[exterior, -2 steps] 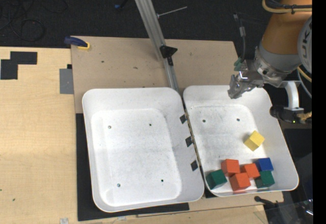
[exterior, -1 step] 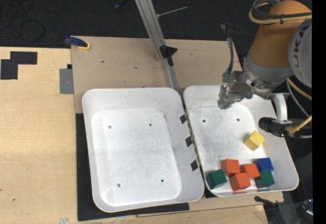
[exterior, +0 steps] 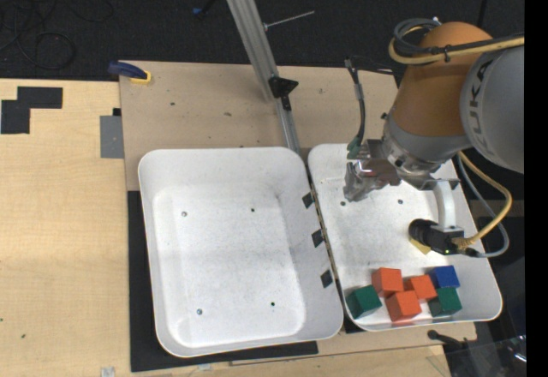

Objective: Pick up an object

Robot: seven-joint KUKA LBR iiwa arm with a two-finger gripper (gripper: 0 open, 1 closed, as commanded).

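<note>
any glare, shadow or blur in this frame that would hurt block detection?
Camera view: lighting is even and the blocks look sharp; the left bin shows a soft shadow band along its left wall and no harsh glare; the gripper looks slightly soft against the right bin; the background above the bench is dark.

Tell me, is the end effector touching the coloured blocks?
Apart. The camera view shows the end effector over bare bin floor, with white floor between it and the blocks at the near edge.
</note>
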